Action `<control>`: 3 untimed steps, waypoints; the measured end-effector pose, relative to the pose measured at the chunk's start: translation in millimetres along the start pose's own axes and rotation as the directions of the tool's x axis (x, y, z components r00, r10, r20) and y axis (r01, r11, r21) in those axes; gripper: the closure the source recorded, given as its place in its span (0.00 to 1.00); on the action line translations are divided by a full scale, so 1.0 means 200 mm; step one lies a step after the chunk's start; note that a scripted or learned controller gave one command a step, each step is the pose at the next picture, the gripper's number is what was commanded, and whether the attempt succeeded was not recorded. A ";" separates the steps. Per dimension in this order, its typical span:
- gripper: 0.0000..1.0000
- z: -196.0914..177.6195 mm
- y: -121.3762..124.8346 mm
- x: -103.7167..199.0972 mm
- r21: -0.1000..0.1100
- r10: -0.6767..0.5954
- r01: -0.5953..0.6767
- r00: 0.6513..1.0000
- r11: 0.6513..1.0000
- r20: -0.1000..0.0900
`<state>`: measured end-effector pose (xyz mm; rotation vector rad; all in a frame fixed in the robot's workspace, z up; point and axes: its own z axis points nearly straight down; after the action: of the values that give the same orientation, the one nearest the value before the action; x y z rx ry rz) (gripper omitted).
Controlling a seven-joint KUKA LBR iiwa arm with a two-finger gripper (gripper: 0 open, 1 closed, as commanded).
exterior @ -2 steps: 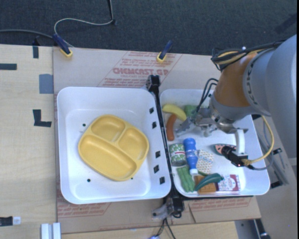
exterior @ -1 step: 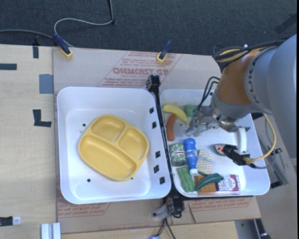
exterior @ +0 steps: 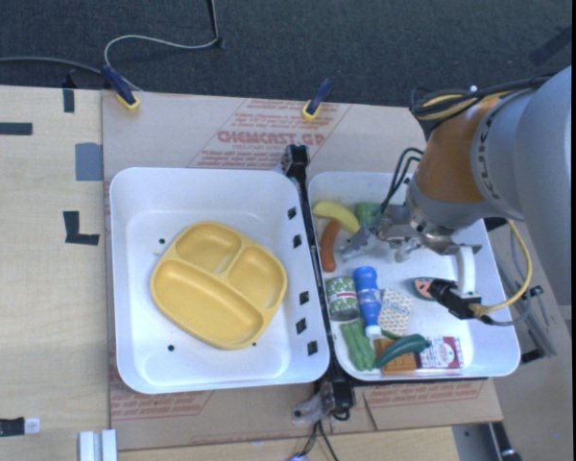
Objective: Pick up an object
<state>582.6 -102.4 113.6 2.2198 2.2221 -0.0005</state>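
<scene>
Desk [exterior: 38, 257] carries 2 white bins. Pincer [exterior: 357, 243] low in right bin [exterior: 490, 349], 11 o'clock corner, beside banana [exterior: 334, 213], carrot [exterior: 327, 247]. Pincer state: cannot tell. Advice: centre over 1 item, avoid wall.

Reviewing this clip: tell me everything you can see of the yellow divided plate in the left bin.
The yellow divided plate is a rounded-square tray, apparently matte plastic, with raised ridges splitting it into three compartments: one long one along the lower left, two smaller ones toward the upper right. It lies flat, open side up, turned at an angle to the walls of the left bin, roughly centred on its floor. Nothing sits in it, and it stands apart from the bin's walls.
</scene>
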 end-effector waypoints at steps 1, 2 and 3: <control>1.00 -0.05 0.00 0.00 0.001 -0.001 0.001 1.000 1.000 0.000; 0.00 -0.05 0.00 0.00 0.001 -0.001 0.001 1.000 1.000 0.000; 0.00 0.14 -0.12 -0.01 -0.001 0.000 0.000 1.000 1.000 -0.001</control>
<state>558.3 -104.7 85.6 2.2200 2.2217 0.0009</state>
